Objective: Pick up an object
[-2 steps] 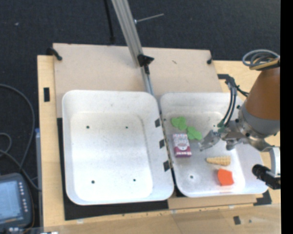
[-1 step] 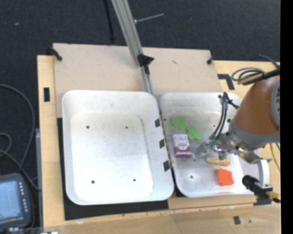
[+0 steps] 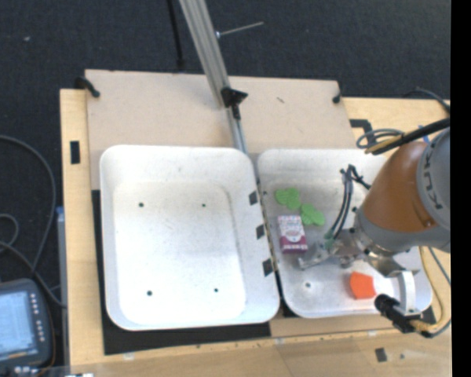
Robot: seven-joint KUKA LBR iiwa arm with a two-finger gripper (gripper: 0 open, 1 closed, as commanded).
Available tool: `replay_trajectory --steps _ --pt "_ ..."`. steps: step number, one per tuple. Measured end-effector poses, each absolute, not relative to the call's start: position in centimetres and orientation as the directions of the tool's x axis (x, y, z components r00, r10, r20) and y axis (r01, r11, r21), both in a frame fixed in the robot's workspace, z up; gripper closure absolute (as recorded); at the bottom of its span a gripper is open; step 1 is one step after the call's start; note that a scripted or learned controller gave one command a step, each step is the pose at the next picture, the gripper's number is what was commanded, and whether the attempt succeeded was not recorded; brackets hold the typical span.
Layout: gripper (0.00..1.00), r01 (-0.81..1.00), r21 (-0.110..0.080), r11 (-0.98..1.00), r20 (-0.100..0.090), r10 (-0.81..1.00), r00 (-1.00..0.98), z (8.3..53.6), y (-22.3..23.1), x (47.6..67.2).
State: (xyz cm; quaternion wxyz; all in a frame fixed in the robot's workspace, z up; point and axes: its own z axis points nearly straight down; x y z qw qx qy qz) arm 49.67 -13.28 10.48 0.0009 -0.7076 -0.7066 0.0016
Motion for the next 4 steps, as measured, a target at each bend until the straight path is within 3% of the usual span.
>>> replay_trajectory --steps 1,3,4 --pt "1.00 1.000 0.006 -0.007 0.000 1.000 0.007 11.8 -13.3 49.9" --pt "1.00 1.000 0.009 0.003 -0.003 1.000 -0.003 23.4 -13.3 49.9" --pt "1.00 1.000 0.004 0.008 0.001 1.000 -0.008 24.6 -7.9 51.3"
